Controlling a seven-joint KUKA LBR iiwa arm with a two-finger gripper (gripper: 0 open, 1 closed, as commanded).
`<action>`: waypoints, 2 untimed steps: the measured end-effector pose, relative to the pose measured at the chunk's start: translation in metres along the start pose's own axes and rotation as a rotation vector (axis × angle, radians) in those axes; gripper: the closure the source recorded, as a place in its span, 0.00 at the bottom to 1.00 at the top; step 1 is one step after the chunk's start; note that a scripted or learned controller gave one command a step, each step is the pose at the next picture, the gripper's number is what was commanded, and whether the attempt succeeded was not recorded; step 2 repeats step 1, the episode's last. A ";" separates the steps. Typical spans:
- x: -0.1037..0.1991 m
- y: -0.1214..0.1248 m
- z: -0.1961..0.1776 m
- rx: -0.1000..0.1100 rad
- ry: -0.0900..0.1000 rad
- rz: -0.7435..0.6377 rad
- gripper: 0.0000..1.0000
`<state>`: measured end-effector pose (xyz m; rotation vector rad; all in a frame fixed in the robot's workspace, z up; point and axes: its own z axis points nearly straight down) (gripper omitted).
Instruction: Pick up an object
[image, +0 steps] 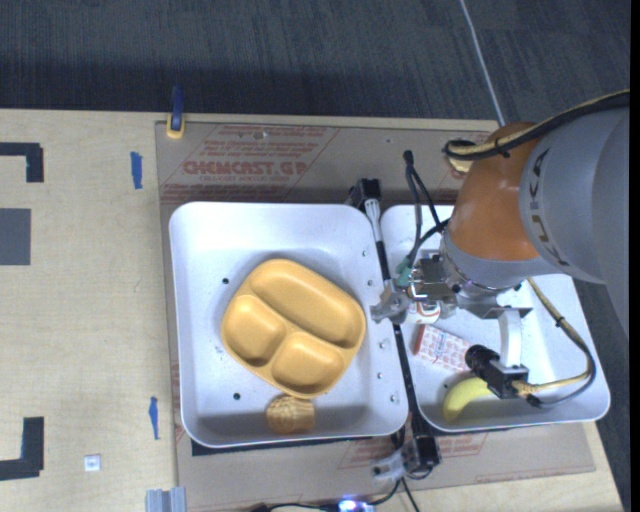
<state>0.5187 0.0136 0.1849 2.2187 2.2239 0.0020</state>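
A small, rough tan ball (290, 413) lies at the left bin's (195, 300) front edge, touching a glossy yellow three-part plate (292, 325), while the gripper (395, 302) hangs over the bins' shared wall, and one cannot tell whether it is released or clenched.

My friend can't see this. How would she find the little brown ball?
Look in the left bin, the one with the big yellow tray. Just below the tray, by the bin's near wall, sits the ball. It is small, round and tan, unlike the smooth, much larger tray.
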 end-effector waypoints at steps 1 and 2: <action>0.055 -0.039 0.000 0.004 0.000 0.001 1.00; 0.055 -0.039 0.000 0.004 0.000 0.001 1.00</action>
